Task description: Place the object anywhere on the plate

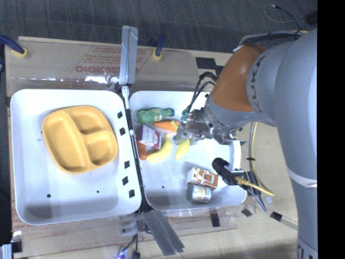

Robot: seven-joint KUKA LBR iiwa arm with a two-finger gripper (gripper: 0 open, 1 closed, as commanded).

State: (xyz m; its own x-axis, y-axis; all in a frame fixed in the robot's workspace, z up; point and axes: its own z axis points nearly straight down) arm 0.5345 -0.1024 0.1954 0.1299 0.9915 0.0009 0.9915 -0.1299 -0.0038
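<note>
The object for the task cannot be singled out with certainty; the likeliest candidates lie in the right bin, a shallow white tray with rounded corners. Nearest the jaws are two small yellow, smooth, banana-like pieces, curved and lying just beside each other. Touching them on the left is a dark red crinkled packet. Above that lies a green bottle on its side, glossy, and just beside it an orange carrot-like piece, partly covered by the gripper's metal parts. Lower in the same bin sit a small printed carton and a squat tin, touching each other near the bin's front wall.

The jaws hang low over the yellow pieces, but their tips blend into the clutter beneath, so I cannot tell whether they are released or clenched, nor whether anything sits between them. The arm, smooth grey with a broad orange band, hides the bin's right side and is cut off at the edge.

The left bin holds the plate, a matte yellow tray with rounded corners and three compartments, lying tilted relative to the bin's walls. The two bins meet at a dark divider on the tabletop.
</note>
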